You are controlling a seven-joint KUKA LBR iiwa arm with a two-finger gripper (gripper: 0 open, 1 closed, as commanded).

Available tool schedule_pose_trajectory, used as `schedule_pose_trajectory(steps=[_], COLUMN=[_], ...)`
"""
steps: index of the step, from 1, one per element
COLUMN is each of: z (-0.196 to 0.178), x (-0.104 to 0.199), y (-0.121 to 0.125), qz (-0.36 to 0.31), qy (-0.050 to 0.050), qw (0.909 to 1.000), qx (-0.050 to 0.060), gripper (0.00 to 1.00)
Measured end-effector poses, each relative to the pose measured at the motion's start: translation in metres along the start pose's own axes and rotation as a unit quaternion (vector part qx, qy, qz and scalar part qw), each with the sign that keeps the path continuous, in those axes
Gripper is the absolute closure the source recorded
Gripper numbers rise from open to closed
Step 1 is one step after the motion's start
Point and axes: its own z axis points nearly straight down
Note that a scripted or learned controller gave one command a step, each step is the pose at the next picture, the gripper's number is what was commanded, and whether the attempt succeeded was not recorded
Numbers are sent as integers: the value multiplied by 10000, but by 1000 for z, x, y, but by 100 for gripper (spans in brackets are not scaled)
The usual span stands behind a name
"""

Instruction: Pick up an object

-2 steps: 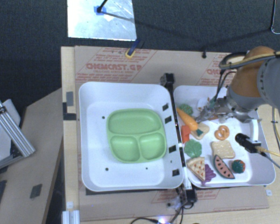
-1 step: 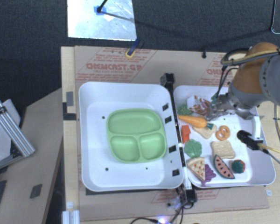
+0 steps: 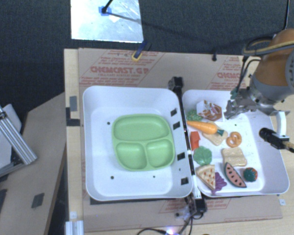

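A: State the layout.

B: Two white bins sit side by side on the bench. The left bin carries a green tray with three compartments, set near its centre. The right bin carries the toy food.

A: Itemise the food.

B: Toward the far edge: a small printed piece and a green leafy piece. Along the left wall: a carrot, a red block and a broccoli. Mid-bin: a pretzel and a bread slice. Near edge: a pizza wedge, a melon slice and a strawberry.

A: Gripper position and state?

B: The gripper hangs over the far edge of the right bin, just beside the printed piece. Its tips are too small and blurred to read; whether they are apart or together cannot be told. Nothing is visibly held.

A: Step in hand?

B: Judged as the approach. No item is lifted; all lie on the bin floor.

A: Requirement for the next move?

B: Select one target. The printed piece is nearest; the pretzel has clearer space around it. Centre over it, descend to the floor, close, then lift straight. Risk: the carrot cluster is crowded, so a descent there may nudge neighbours.
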Motion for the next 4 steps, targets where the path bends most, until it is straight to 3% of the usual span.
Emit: schedule_pose_trajectory(steps=[1, 2, 4], z=[-45, -63, -78], x=[0, 0, 112], y=[6, 7, -2], qz=[-3, -2, -35], qy=[-1, 4, 18], qw=[10000, 10000, 10000], qx=[0, 16, 22], gripper=[100, 100, 100])
